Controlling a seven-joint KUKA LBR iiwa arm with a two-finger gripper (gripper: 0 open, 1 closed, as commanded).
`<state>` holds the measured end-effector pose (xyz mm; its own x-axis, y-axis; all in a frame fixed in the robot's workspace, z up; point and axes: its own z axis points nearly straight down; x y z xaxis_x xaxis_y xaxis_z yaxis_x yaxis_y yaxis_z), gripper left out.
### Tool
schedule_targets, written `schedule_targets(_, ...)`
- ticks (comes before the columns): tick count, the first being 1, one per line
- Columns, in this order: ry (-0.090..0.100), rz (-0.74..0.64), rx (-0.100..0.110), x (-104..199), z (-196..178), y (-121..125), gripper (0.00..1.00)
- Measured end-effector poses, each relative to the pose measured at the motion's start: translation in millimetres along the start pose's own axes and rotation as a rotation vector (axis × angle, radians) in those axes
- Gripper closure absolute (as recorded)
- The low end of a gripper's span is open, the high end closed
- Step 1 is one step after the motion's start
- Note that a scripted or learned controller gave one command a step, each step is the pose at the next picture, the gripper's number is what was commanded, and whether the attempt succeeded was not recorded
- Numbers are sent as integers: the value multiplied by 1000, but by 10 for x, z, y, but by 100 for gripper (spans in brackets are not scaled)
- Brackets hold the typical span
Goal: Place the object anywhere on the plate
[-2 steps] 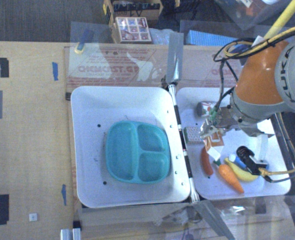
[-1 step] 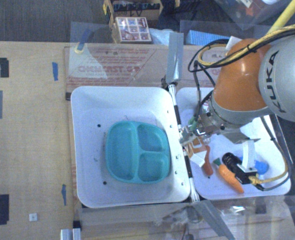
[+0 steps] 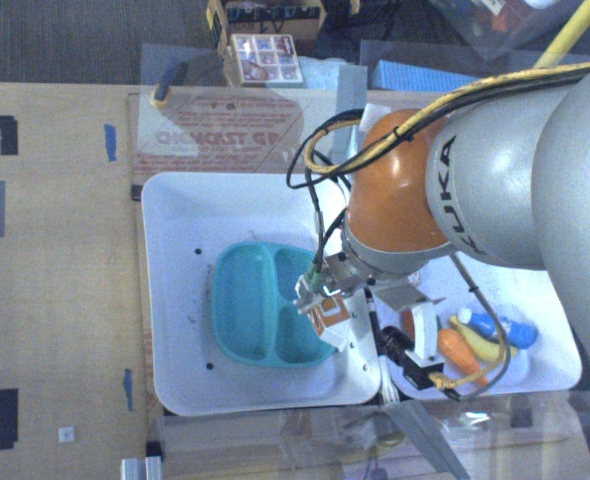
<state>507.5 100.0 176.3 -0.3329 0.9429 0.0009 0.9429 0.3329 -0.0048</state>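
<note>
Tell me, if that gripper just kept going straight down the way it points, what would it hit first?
Most likely the right edge of the teal plate in the left white bin. The gripper hangs over that edge, pointing down, with something small and orange-white at its tip. Depth is hard to judge from this angle.

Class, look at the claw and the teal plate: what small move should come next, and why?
Probably open and release: the claw appears to hold a small orange-and-white object low over the right edge of the teal divided plastic plate, so letting go there should land it on the plate.
</note>
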Motion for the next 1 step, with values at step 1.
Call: schedule_targets(1,0,1,-1,-6,-2,1,0)
